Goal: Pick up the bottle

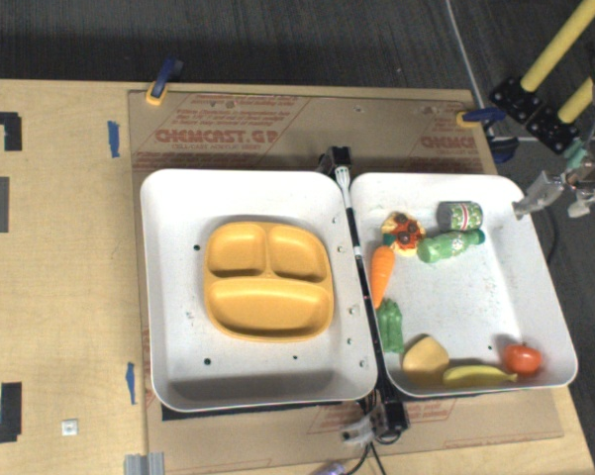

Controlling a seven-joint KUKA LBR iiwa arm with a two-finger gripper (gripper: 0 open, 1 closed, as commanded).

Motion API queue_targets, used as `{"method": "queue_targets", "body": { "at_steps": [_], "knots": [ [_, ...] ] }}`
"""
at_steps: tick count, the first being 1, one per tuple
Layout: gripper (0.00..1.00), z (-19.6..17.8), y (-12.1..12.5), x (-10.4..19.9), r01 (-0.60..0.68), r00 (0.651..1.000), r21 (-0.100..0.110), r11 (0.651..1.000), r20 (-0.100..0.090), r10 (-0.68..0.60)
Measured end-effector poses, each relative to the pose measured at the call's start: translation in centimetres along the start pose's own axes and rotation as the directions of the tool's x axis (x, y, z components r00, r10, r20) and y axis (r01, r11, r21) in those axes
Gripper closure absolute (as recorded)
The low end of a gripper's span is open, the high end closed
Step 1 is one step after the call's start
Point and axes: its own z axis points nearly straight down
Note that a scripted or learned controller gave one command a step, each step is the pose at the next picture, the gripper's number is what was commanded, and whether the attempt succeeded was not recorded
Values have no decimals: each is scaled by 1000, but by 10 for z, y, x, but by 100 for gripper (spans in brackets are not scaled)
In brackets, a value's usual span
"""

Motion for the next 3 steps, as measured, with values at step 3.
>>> {"method": "queue_targets", "body": {
  "at_steps": [3],
  "knots": [
    [0, 195, -4, 67, -678, 735, 2, 735, -1, 678]
  ]
}}
